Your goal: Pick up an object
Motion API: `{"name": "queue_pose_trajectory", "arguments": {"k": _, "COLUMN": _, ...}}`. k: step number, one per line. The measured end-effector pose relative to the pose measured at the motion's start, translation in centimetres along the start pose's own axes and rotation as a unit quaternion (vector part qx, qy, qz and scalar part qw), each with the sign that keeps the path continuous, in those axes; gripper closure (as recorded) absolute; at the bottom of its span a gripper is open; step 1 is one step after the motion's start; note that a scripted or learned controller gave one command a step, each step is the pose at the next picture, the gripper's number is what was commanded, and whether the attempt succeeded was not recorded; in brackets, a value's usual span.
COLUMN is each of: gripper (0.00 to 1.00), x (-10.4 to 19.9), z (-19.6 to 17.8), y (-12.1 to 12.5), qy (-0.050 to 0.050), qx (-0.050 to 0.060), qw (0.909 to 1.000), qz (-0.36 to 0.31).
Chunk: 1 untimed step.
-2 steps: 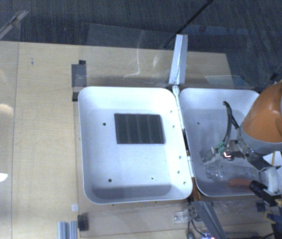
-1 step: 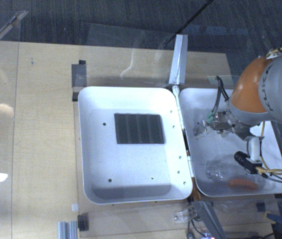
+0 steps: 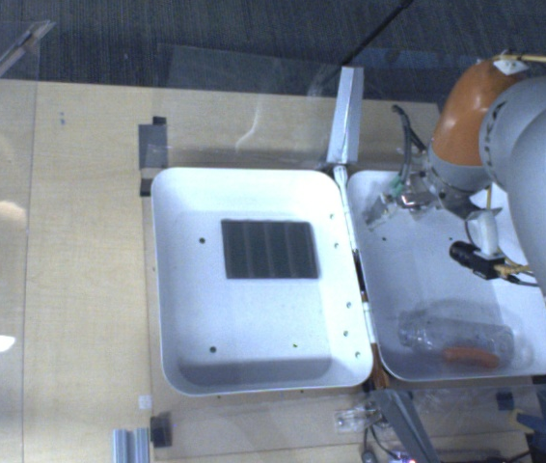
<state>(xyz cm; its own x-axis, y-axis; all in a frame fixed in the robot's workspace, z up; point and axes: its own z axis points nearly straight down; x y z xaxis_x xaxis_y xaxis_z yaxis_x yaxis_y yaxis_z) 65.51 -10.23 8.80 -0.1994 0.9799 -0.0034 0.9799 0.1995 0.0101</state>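
Nearest the camera, in the right bin (image 3: 543, 350), lies a clear plastic bottle (image 3: 454, 336) on its side with a small orange object (image 3: 472, 357) just beside it; these two things are the only loose items I can count, and either could serve as the thing to pick up. Starting from the gripper (image 3: 395, 204): it sits at the far end of that same right bin, close to the divider between the bins and well apart from the bottle, and whether it is spread or pressed together I cannot tell, since it is small and tangled with cables in this view. Nothing is visibly caught in it. Behind it rises the grey arm (image 3: 533, 152) with its orange band (image 3: 464, 114), reaching in over the right bin. The step in hand looks like the approach, with no grasp made yet. The next move, as I judge it, calls for travelling down the right bin toward the bottle, lining up across its narrow width and descending. Left of the right bin is the second of two white bins, the left bin (image 3: 172, 258), holding one dark ribbed pad (image 3: 269, 249).
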Motion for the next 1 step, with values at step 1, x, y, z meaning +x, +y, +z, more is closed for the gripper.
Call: {"name": "queue_pose_trajectory", "arguments": {"k": 1, "gripper": 0.00, "x": -6.16, "z": -11.12, "y": -3.11, "qy": -0.001, "qx": 0.001, "qw": 0.9970, "qz": 0.077}}
